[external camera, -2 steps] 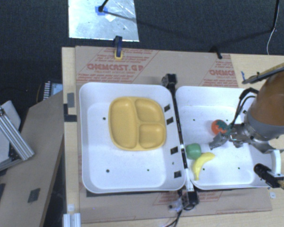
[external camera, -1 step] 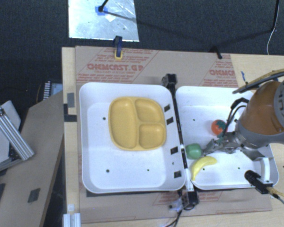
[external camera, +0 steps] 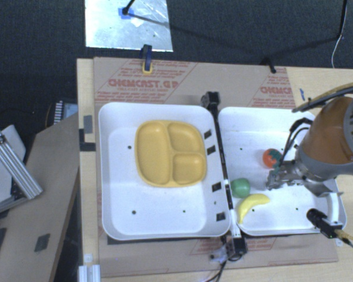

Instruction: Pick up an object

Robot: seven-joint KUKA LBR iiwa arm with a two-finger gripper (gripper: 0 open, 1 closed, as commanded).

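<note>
Right in front of my gripper (external camera: 275, 178) sit three small fruit-shaped pieces in the right bin (external camera: 253, 122). The closest is a round orange-red ball with a green patch, the orange fruit (external camera: 272, 157), resting on the bin floor just above and beside my wrist. Lower left of it is the green fruit (external camera: 240, 187), a smooth rounded lump tucked near the bin's left wall. Just below that lies the banana (external camera: 252, 204), a curved, glossy yellow crescent, its tip near the green piece. All three rest on the white floor; none is between my fingers.

My gripper hangs low over the bin floor, between the orange fruit and the banana, dark metal and cabling bunched around it. Whether the fingers are spread or closed, I cannot tell from this angle; my own grey body and orange band cover most of it.

Out to the left, the left bin (external camera: 115, 175) is a shallow white tray with rounded corners, and in it sits the yellow plate (external camera: 169, 153), a matte, rounded-square dish moulded into three compartments. Both bins lie on brown printed cardboard (external camera: 165, 81) over the counter (external camera: 85, 104). Beyond, a shiny silver sheet (external camera: 128, 16) lies on the dark floor.
</note>
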